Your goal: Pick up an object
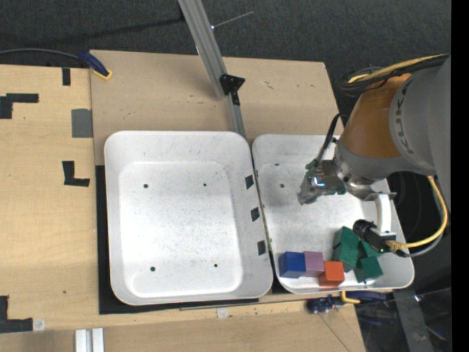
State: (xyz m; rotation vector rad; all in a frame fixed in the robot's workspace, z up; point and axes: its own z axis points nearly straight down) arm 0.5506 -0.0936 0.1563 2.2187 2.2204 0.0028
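Blocks sit bunched at the six o'clock edge of the right bin (293, 152): a blue block (292, 263), a purple block (314, 262), an orange block (333, 272) and a green block (357, 251). At their twelve o'clock hangs the hand (311, 191), holding nothing; its opening cannot be told. The left bin (176, 141) lies beside, on the table (44, 218).

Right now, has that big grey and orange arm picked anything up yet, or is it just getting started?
Nothing looks picked up yet. The two-finger gripper hangs over the middle of the right white bin, with nothing visible in it. The blue cube, pale purple block, orange cube and green pieces all lie at the bin's near end. Reaching one, grasping and lifting remain.
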